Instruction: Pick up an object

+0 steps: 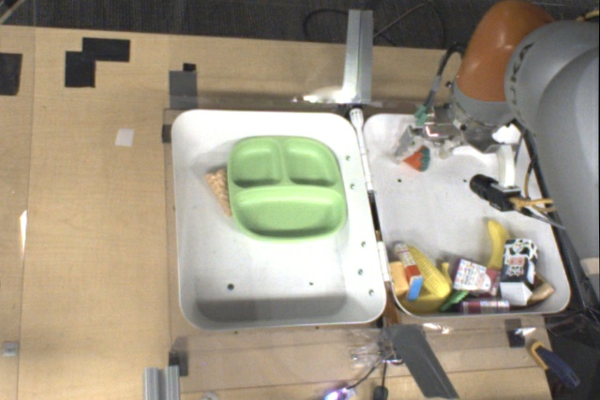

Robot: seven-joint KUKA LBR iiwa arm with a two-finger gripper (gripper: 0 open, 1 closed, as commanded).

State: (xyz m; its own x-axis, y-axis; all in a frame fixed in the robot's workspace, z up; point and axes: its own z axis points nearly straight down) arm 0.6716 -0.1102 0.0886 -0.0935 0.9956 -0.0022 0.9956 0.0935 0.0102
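Orange-red object [416,160] — just beneath the pincer [424,138].

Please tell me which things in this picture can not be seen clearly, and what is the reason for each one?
- Hand, camera view: small and blurred at the right bin's top; whether it grips the red-green object is unclear.
- Tan item, left bin: mostly hidden under the green tray.
- Pile by the banana: items overlap and are too small to identify.
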